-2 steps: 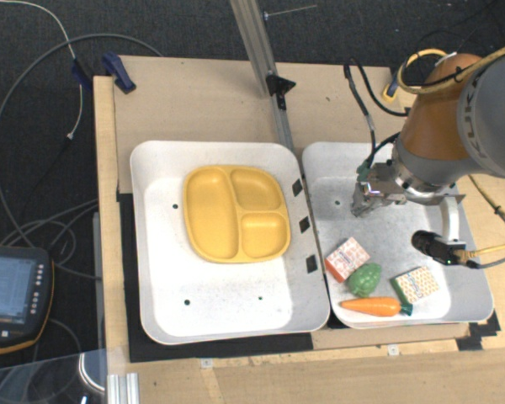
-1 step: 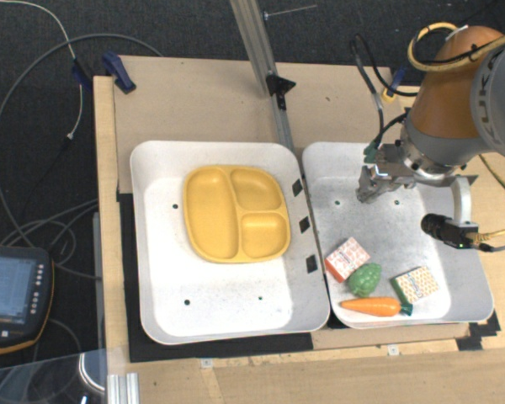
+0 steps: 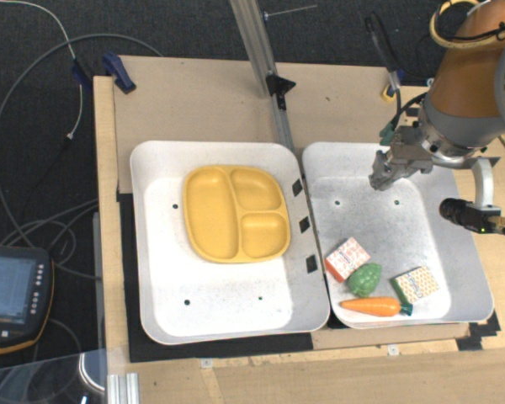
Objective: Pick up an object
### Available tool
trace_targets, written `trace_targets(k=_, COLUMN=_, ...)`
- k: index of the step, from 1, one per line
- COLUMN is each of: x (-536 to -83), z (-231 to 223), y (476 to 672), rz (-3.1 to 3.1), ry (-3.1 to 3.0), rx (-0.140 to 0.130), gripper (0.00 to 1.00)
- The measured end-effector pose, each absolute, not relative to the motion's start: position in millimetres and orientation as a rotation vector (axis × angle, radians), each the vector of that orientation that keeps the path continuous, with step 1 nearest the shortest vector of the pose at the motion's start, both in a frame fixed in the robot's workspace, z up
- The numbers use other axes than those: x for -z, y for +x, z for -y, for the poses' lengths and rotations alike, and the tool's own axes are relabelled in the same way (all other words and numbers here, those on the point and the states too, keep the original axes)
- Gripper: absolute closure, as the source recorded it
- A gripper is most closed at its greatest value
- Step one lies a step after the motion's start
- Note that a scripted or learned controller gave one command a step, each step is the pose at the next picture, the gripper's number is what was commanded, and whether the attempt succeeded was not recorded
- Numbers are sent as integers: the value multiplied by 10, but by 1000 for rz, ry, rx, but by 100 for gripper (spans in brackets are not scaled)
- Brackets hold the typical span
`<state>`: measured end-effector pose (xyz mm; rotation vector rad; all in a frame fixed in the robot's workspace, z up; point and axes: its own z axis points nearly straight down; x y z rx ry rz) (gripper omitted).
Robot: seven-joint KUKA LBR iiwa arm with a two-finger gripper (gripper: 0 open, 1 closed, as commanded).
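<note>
The right bin [image 3: 379,225] holds a small red and white box [image 3: 347,259], a green toy vegetable [image 3: 364,279], an orange carrot [image 3: 372,307] and a small patterned box [image 3: 416,284], all grouped near its front edge. My gripper [image 3: 389,172] hangs over the back part of this bin, well away from those objects. Nothing shows between its fingers.
The left bin [image 3: 151,251] carries a yellow divided plate [image 3: 236,213]. A metal pole [image 3: 257,40] rises from the bench behind the bins. Cables and a teach pendant [image 3: 13,297] lie off the bench at the left.
</note>
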<state>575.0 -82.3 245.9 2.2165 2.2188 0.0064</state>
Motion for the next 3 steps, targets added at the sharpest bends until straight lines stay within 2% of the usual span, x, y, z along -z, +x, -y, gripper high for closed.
trace_targets(k=2, x=-2529, z=-174, y=6022, rz=-2228, ry=2214, rx=-5, gripper=100)
trace_targets(k=3, x=-2375, z=-690, y=6188, rz=-2228, ry=2215, rx=-3, gripper=100)
